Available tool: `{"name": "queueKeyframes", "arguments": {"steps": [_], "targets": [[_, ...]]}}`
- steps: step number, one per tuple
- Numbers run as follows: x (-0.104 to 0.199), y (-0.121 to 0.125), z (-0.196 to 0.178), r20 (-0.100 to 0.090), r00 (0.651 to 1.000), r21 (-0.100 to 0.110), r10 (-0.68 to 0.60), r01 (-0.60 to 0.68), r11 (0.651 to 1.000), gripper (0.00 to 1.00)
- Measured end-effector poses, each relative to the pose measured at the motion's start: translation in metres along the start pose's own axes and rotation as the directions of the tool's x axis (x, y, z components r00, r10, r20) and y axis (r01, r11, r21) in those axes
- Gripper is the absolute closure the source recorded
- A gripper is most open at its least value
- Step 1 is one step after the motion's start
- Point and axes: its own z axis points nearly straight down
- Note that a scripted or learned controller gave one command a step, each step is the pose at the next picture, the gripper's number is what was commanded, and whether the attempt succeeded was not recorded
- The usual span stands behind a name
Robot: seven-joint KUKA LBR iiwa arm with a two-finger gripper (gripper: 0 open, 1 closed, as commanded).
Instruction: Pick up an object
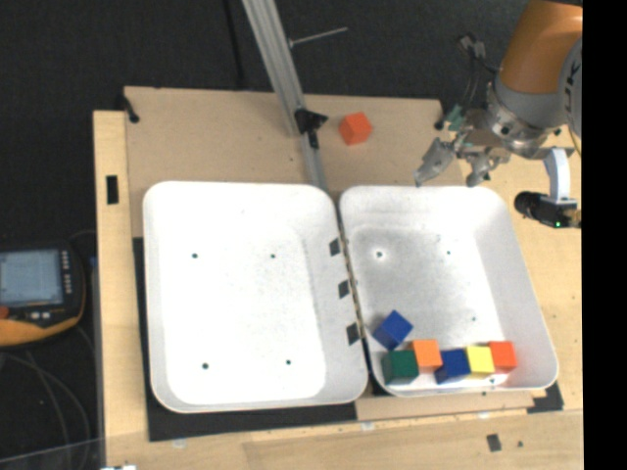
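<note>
Pincer (454,169) upper right, fingers spread, grasping nothing. Blocks (448,357) untouched in right bin (431,233), lower right. Pickup not started.

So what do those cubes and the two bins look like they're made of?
Cubes: probably painted wood or solid plastic; flat, opaque colors, crisp edges, no shine. An orange one sits on the board behind the bins.
Bins: likely molded plastic; white, matte, rounded corners, grey scuffing.

even overhead light; faint shadows; mild glare on white bins (245,199)
</note>
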Motion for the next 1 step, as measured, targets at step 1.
{"name": "queueKeyframes", "arguments": {"steps": [1], "targets": [[-0.0004,-0.0001,-0.0001,0.001,1.000,0.001,-0.001,0.001,1.000,0.00]]}}
